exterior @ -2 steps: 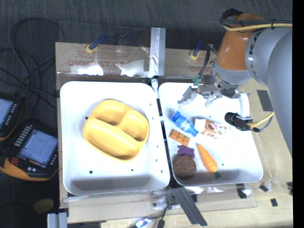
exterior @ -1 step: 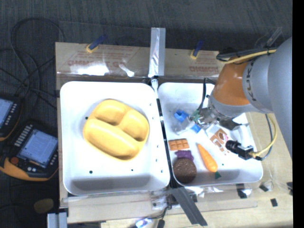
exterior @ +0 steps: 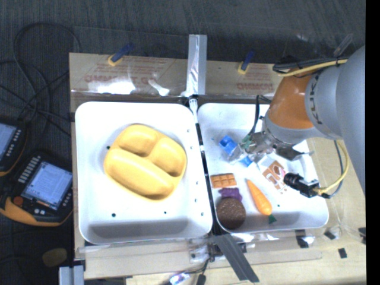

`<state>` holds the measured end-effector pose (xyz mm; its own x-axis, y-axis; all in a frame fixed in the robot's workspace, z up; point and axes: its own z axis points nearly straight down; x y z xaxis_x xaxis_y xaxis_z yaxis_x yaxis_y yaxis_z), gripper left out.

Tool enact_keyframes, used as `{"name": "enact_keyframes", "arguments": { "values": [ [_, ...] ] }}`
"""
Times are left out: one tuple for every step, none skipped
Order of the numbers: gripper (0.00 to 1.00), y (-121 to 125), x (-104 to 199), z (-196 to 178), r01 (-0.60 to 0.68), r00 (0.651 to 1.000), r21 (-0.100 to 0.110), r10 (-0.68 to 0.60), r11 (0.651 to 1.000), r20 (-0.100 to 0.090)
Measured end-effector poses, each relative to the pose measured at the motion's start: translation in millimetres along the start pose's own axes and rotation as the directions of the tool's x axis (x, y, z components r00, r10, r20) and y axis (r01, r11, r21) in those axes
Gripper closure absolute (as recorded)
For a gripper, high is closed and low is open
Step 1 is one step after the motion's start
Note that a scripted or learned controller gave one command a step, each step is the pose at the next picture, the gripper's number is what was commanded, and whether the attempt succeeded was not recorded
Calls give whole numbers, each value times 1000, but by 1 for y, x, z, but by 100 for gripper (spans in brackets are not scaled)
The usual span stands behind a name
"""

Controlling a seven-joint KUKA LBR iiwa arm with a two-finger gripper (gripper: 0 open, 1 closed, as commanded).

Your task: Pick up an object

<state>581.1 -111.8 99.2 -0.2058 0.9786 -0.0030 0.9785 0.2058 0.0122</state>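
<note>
Brown ball (exterior: 230, 212) and carrot (exterior: 259, 196) — small, likely light, rigid; grasp across the middle. Gripper (exterior: 254, 145) sits beside blue block (exterior: 228, 143) — finger state indeterminable.

A robotics laboratory. The counter (exterior: 80, 82) carries two white bins (exterior: 89, 218) side by side, with clear plastic sheet clipped behind them. A grey and orange robot arm (exterior: 320, 100) reaches over the right bin. Left of the counter, control pendants (exterior: 41, 186) and black cables (exterior: 35, 100) lie on dark carpet (exterior: 119, 10).
</note>
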Motion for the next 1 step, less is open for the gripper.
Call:
{"name": "enact_keyframes", "arguments": {
  "values": [
    [100, 53, 69, -84, -78, 997, 14, 78, 997, -1]
  ]
}}
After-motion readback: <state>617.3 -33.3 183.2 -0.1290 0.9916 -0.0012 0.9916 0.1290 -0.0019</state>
